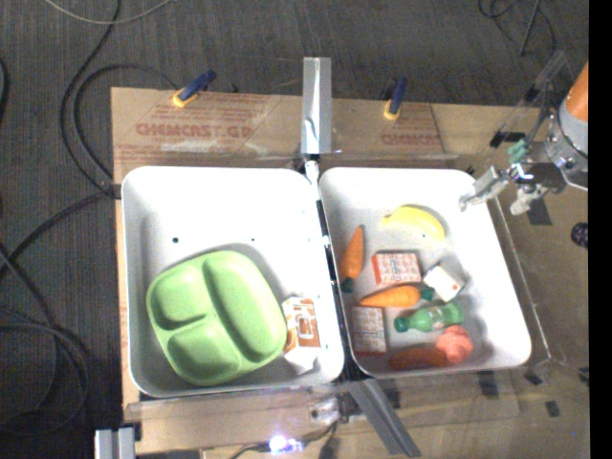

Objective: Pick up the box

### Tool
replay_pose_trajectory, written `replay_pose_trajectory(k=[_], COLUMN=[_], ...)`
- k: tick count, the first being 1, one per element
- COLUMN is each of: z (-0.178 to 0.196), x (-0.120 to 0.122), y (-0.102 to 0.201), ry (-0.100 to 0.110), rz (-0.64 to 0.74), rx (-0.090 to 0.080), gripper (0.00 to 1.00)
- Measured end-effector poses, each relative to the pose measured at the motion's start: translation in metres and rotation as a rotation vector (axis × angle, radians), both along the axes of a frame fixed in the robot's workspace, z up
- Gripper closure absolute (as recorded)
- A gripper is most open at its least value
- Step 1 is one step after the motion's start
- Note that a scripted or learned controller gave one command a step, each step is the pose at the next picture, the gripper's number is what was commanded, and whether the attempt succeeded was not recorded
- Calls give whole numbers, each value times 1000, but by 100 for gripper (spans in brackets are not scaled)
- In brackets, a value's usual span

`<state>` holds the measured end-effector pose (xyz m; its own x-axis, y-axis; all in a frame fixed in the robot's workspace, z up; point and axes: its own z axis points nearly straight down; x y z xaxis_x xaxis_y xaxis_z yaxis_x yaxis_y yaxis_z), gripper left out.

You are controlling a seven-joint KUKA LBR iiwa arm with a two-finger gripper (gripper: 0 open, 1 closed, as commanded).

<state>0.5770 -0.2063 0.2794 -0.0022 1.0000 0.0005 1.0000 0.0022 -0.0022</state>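
Two white bins sit side by side, and the small red-and-white box (395, 268) lies flat near the middle of the right bin (507, 295), between an upright orange carrot (354, 251) and a white wedge-shaped block (445, 281), with a second carrot (390, 296) just below it. The gripper (499, 187) hangs over that bin's upper right corner, well apart from the box and up to its right; its fingers (478, 192) look spread and hold nothing.
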Motion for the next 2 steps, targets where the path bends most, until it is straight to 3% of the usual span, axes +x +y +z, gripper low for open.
replay_pose_trajectory(k=[1, 2], z=[-90, -180], x=[13, 3], y=[13, 38], ry=[1, -16], rz=[26, 201], rx=[-1, -5], gripper=[0, 0])
